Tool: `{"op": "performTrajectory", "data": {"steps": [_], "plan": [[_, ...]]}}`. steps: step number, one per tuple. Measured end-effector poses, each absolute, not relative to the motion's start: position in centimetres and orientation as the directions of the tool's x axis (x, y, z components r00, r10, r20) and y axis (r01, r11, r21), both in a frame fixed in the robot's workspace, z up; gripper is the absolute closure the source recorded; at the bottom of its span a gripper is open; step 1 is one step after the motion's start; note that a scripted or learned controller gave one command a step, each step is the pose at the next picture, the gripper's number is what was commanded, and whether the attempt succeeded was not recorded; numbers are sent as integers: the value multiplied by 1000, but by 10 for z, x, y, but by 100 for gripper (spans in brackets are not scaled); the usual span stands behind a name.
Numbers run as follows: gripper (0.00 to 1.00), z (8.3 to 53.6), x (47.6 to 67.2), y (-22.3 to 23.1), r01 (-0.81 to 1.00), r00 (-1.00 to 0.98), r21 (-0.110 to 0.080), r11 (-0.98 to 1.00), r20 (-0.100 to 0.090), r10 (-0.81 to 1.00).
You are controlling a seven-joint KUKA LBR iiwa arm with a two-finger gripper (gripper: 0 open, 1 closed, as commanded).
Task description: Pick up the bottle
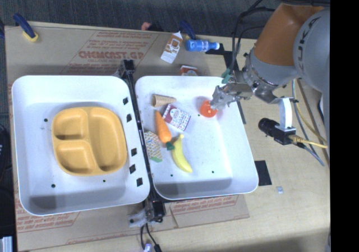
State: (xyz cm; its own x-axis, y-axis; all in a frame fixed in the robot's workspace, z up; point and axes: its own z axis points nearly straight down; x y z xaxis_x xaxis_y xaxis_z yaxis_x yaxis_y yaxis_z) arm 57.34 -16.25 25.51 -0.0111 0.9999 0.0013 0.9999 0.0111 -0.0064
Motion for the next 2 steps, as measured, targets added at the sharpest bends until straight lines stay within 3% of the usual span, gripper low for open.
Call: {"op": "performTrajectory", "data": {"steps": [1,2], "plan": [[100,213,494,-212,995,-105,-4,105,1,995],[100,200,476,-211,892,-451,-3,451,3,892]]}}
